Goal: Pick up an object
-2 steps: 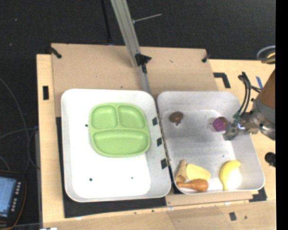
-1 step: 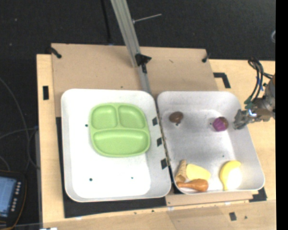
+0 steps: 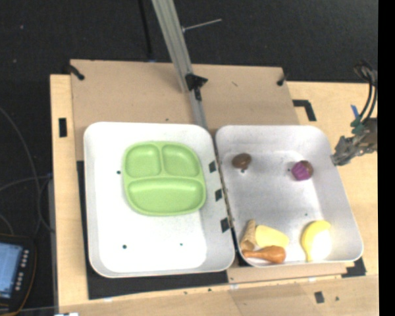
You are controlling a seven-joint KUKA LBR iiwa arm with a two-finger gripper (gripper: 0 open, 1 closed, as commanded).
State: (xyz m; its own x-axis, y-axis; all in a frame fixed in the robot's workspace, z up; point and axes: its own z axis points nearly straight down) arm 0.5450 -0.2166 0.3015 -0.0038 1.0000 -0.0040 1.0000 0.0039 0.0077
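Note:
In the right bin (image 3: 276,203) lie a small brown object (image 3: 241,160) at the upper left, a purple object (image 3: 302,170) at the upper right, a yellow lemon-like piece (image 3: 316,238) at the lower right, and a yellow wedge (image 3: 271,236) with an orange carrot-like piece (image 3: 266,255) and a tan piece (image 3: 249,232) at the bottom edge. My gripper (image 3: 351,147) is at the right edge of the view, just outside the right bin's upper right rim, apart from every object.
The left bin (image 3: 105,242) holds a green divided plate (image 3: 164,178). A metal pole (image 3: 178,51) slants down to the gap between the bins. Cables (image 3: 365,97) hang above the gripper. A screen (image 3: 6,268) sits at the lower left, off the bench.

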